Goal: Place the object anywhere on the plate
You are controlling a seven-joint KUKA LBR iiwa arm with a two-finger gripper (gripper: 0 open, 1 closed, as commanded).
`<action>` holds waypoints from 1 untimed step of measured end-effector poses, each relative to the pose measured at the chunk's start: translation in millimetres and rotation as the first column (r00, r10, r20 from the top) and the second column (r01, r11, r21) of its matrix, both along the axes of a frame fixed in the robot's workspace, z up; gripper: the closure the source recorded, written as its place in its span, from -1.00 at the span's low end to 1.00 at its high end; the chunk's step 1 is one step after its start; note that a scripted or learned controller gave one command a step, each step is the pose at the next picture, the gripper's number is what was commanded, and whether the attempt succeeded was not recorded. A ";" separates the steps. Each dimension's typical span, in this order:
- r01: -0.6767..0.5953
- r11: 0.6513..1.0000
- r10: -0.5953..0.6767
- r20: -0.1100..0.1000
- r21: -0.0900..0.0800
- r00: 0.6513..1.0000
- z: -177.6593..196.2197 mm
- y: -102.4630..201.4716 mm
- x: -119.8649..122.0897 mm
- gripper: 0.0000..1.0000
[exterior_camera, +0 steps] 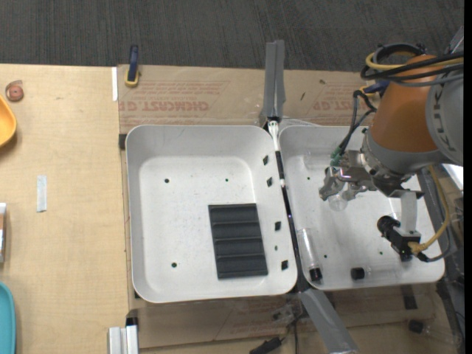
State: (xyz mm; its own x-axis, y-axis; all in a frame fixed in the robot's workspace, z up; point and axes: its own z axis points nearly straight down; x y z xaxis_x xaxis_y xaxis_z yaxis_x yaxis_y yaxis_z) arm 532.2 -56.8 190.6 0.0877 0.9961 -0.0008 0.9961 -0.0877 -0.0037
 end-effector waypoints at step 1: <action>-0.070 0.998 0.070 -0.001 -0.001 0.998 -0.9 85.3 41.7 1.00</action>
